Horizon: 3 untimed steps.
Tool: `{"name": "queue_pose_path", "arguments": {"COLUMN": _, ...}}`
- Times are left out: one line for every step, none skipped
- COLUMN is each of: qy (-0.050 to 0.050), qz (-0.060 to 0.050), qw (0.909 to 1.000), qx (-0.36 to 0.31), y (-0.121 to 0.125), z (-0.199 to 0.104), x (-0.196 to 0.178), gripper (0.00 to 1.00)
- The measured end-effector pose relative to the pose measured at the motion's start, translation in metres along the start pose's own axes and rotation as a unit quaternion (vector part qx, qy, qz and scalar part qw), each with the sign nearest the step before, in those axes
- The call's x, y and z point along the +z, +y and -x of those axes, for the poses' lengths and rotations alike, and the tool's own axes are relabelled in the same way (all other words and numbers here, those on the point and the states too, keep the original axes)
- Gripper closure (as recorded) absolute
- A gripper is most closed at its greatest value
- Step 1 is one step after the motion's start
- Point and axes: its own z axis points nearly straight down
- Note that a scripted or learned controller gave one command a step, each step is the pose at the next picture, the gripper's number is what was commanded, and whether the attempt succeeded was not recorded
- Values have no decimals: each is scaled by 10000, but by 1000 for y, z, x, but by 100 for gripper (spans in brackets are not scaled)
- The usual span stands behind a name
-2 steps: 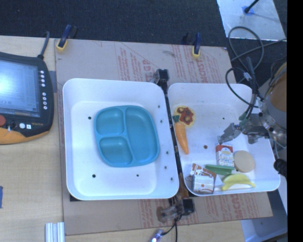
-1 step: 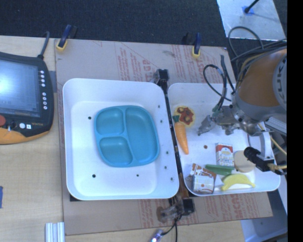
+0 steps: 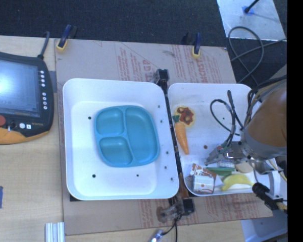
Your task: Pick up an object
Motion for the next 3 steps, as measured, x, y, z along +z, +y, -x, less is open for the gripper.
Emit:
{"name": "queue_pose_path", "arguments": {"qy": -6, "qz": 28, "qw": 10000, "qx": -11, "y": 56, "z": -46, "x": -1, "gripper": 0}}
{"name": "queue_pose_path", "arguments": {"qy": 7, "qz": -24, "qw": 10000, "qx": 10, "y": -2, "z": -5, "x": 2, "gripper": 0}}
{"name": "queue_pose_path", "arguments": {"qy": -2, "qz": -18, "qw": 10000, "qx": -17, "y": 0, "z": -4, "x": -9, "gripper": 100}}
